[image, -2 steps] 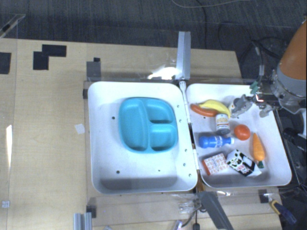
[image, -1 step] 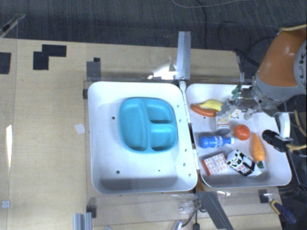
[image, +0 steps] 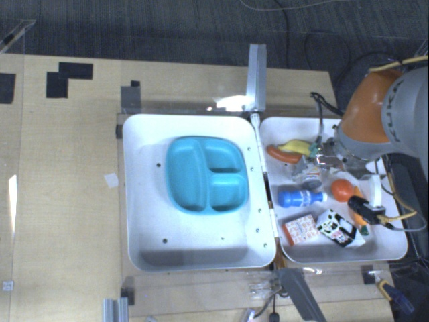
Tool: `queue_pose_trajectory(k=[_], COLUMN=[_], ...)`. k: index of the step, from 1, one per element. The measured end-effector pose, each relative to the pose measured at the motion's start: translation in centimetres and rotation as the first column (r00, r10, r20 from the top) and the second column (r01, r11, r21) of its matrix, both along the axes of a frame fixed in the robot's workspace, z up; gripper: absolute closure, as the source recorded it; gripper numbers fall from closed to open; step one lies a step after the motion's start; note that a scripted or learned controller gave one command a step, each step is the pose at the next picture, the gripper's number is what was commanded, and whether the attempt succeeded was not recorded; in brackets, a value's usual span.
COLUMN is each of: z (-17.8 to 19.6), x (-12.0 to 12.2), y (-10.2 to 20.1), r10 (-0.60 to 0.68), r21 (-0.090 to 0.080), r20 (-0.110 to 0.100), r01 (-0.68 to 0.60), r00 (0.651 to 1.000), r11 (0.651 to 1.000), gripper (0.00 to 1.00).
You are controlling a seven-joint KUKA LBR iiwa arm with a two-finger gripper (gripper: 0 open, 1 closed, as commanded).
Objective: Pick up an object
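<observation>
The gripper (image: 320,154) hovers low just above the blue bottle (image: 300,197), its grasp state impossible to tell, so nothing looks lifted yet.

A pale wooden bench (image: 60,200) fills most of the view, lit evenly from above, with a bright glare spot (image: 231,103) on it near a grey metal post (image: 257,79) that stands at its far side. Black block-shaped marks (image: 67,78) sit on the bench toward the far left. Beyond the bench lies a dark grey floor (image: 154,12), probably carpet, though its texture is hard to make out. A thin cable (image: 281,2) trails in a loop across that floor at the upper right
</observation>
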State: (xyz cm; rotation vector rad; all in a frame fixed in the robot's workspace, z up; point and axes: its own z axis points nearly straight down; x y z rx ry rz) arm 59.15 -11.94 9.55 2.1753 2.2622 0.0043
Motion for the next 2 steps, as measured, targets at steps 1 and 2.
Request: queue_pose_trajectory(k=[1, 2], z=[-0.6, 0.5], x=[-0.1, 0.1], y=[-3.5, -3.4], r10=[0.060, 0.062], r21=[-0.002, -0.002], r20=[0.006, 0.011], r01=[-0.060, -0.062], r00=[0.998, 0.998], r11=[0.998, 0.998], gripper=[0.00, 1.00])
